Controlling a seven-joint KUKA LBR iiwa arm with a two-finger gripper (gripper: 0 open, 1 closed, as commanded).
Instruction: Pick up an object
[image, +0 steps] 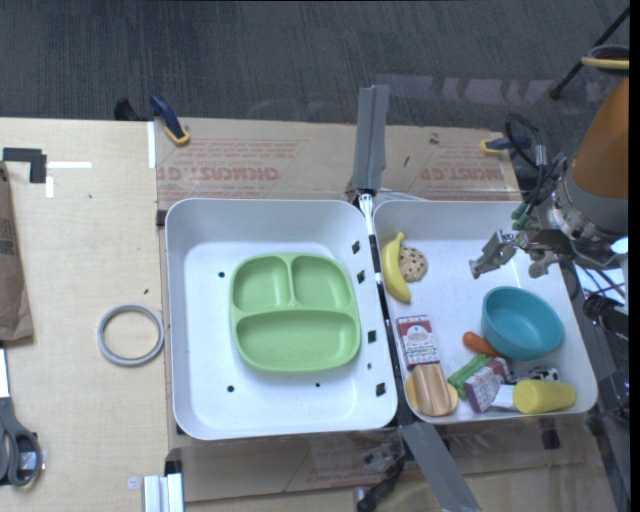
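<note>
Blue plastic marks the nearest candidate: a blue bowl sits upright in the right bin, toward its right side, with nothing inside it that I can make out. No object is lifted yet; everything lies on the bin floor. The gripper hangs above the bin's upper right part, just up and left of the bowl, and its two fingers stand spread apart with nothing between them. I judge the task to be at the approach step, before any descent or closing.

The next move calls for choosing one target, lining the open fingers over it, lowering, and closing on a part narrow enough to fit between them. The bowl's rim would suit that, as would the slim banana lying near the bin's left wall.

A cookie touches or nearly touches the banana, so a grasp there may nudge it. Lower down, a small red-and-white box, a wooden piece, an orange carrot-like item, a green and pink packet and a yellow cylinder crowd together, leaving little room for fingers. A green divided plate rests in the left bin, well apart from the gripper. A tape ring lies on the bench.
</note>
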